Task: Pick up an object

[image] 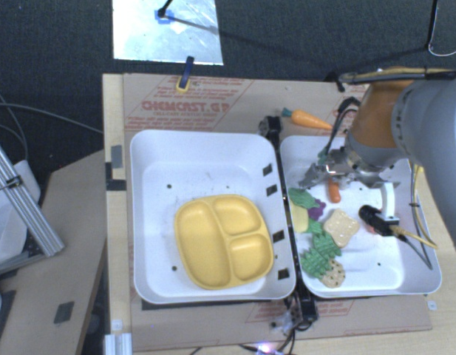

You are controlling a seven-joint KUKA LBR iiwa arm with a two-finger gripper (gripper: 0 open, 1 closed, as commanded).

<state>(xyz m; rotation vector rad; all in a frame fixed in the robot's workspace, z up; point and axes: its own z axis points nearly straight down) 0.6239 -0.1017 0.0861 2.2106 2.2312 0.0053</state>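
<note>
The tool (pixel 325 170) hangs low in the right bin (pixel 412 272), fingers spread apart, gripping nothing. A small orange piece (pixel 334 192) lies just beside it. Food toys crowd the bin's left wall; bare floor opens along the near edge.

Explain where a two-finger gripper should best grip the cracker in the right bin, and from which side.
Probably from above, fingers closing across two opposite straight edges of the cracker. It lies flat and tilted like a diamond, so rotate to match. Green pieces crowd its lower-left corner.
</note>
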